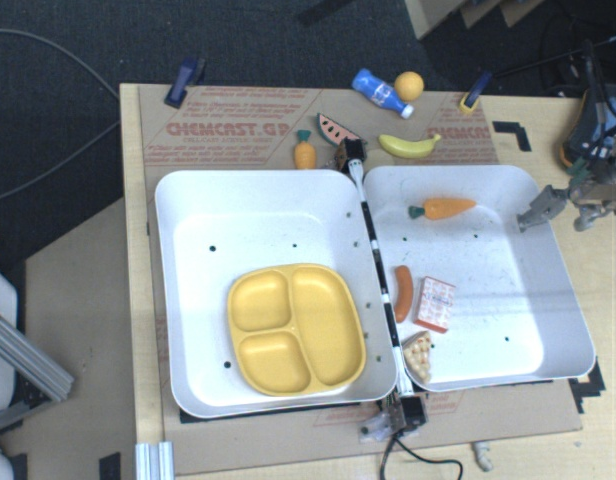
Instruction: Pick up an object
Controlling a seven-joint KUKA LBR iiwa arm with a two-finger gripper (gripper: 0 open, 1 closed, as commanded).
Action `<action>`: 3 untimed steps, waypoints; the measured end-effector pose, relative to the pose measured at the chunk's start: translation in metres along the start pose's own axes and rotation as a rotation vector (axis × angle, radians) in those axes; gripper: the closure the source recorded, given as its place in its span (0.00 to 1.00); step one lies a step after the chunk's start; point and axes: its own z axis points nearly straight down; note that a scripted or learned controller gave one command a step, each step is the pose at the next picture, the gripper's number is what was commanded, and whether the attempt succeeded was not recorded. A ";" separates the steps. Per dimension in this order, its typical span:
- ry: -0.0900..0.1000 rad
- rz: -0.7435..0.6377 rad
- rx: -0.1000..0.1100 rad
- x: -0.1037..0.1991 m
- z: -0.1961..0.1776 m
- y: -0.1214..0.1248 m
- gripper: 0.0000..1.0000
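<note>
The right bin (548,298) holds an orange toy carrot (443,208) near its back wall. Along its left side lie a reddish sausage (402,293), a small red and white packet (435,303) and a tan cookie (417,354). My gripper (563,211) hangs over the bin's back right rim, well to the right of the carrot. Its two grey fingers (537,210) stand apart, open, with nothing between them.
The left bin (188,228) holds a yellow divided plate (295,326). Behind the bins on the bench lie a banana (408,145), a blue bottle (380,92), an orange ball (409,85), a watermelon slice (334,128) and a small orange fruit (305,154).
</note>
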 end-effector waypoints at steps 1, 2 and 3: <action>0.001 -0.002 -0.002 0.067 0.047 0.056 0.00; -0.005 -0.001 -0.014 0.108 0.144 0.107 0.00; -0.008 -0.003 -0.019 0.108 0.131 0.108 1.00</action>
